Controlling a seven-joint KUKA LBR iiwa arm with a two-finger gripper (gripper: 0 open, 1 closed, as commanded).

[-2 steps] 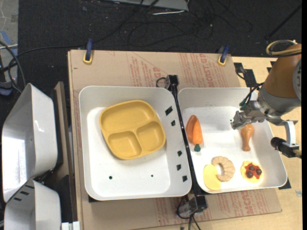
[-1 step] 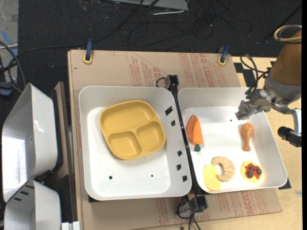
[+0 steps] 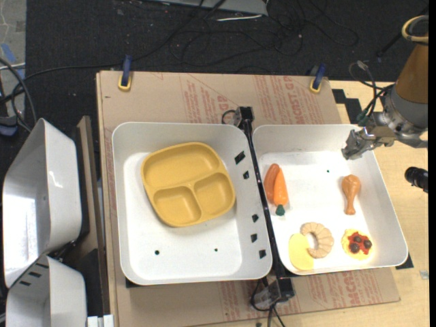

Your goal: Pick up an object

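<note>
Hovering my claw (image 3: 355, 144), its opening impossible to tell, over the right bin (image 3: 398, 234), I risk nudging the toy drumstick (image 3: 351, 192) away through misalignment.

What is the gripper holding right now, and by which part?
Nothing shows in the gripper, which hovers over the right bin's far right corner; the drumstick lies apart, nearer the camera.

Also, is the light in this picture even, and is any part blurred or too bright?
Camera view: the light is soft and even; the carrot and drumstick cast only faint shadows. The white bin is bright, yet its rim stays readable. The pincer looks slightly soft; the floor above the bench is dark.
</note>
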